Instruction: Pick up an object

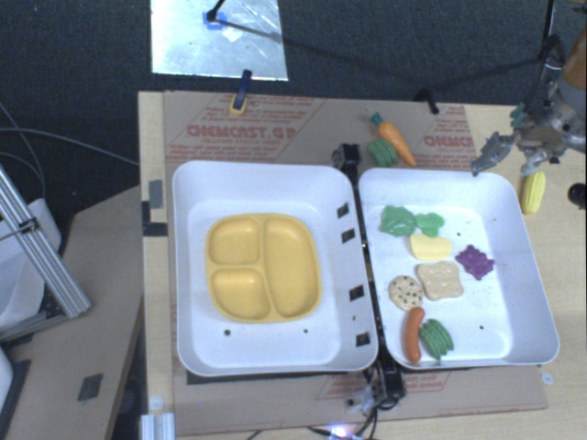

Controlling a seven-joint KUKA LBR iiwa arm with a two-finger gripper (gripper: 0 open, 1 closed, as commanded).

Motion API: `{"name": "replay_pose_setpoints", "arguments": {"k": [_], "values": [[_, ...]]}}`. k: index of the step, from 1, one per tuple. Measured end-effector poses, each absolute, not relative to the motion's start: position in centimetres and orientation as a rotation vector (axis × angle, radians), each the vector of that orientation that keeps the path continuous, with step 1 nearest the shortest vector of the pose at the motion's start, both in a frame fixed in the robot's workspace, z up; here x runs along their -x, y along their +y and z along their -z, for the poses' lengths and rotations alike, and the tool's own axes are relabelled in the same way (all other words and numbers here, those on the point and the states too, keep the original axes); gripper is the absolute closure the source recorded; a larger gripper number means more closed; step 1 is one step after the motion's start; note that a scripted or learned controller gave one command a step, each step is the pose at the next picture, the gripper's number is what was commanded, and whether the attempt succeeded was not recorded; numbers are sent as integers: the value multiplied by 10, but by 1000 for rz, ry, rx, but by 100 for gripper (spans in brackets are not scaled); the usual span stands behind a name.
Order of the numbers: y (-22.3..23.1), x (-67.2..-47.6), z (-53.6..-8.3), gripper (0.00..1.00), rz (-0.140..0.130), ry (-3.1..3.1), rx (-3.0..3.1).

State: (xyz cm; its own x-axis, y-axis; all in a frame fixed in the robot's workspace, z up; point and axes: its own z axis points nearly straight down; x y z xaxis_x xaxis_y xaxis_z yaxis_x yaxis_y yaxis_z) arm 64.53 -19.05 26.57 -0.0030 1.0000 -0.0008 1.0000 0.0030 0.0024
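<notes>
My gripper (510, 157) hangs above the far right corner of the right bin (525, 236), fingers spread open and nothing between them. In that bin lie toy foods: green lettuce (397, 219), a small green piece (429, 222), a yellow cheese wedge (429, 247), purple grapes (474, 261), a slice of toast (439, 280), a cookie (404, 291), a sausage (414, 333) and a dark green pickle (437, 337). All sit below and left of the gripper.
The left bin (193, 246) holds a yellow divided plate (263, 266). Outside the bins, a carrot (396, 139) with a green piece (382, 153) lies behind the right bin, and a yellow corn cob (532, 192) rests past its right rim.
</notes>
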Motion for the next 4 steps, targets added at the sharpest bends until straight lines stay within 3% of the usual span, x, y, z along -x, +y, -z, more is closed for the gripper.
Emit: {"name": "replay_pose_setpoints", "arguments": {"k": [1,2,3,4], "values": [[-176,-576,-100,0,6,2227,-2226],[-127,-511,-83,0,3,2228,-2225],[-43,-546,-191,0,-17,2232,-2200],[-94,-502,-85,0,-10,2214,-2223]]}}
